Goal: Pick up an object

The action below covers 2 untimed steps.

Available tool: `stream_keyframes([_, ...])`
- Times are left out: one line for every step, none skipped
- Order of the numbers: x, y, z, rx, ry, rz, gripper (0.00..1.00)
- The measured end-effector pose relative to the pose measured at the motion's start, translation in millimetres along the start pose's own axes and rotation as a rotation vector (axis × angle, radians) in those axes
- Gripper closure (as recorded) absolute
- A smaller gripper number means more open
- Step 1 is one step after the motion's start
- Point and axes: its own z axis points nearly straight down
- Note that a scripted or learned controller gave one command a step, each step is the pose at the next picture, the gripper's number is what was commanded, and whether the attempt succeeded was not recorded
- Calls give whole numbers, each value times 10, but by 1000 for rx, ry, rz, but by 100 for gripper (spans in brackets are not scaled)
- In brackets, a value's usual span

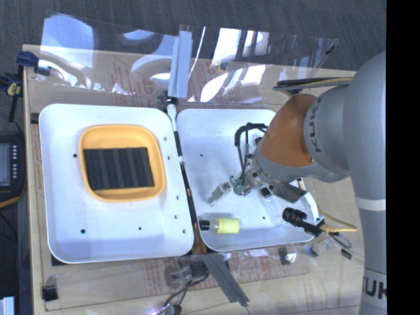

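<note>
White bins, yellow tray with a dark ribbed insert.

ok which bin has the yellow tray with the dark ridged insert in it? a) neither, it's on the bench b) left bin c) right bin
b: the yellow tray sits inside the left bin, while the right bin holds the small yellow-capped item near its front edge.

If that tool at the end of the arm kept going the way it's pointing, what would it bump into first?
The tool points down and leftward inside the right bin. The first thing met would probably be that bin's bare white floor, short of the yellow object lying nearer the front wall. Depth is hard to judge from this view.
</note>
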Motion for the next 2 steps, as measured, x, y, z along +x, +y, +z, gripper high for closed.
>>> stream_keyframes([571, -215, -44, -5, -19, -38, 0])
stream_keyframes([600, -197, -128, -5, -11, -45, 100])
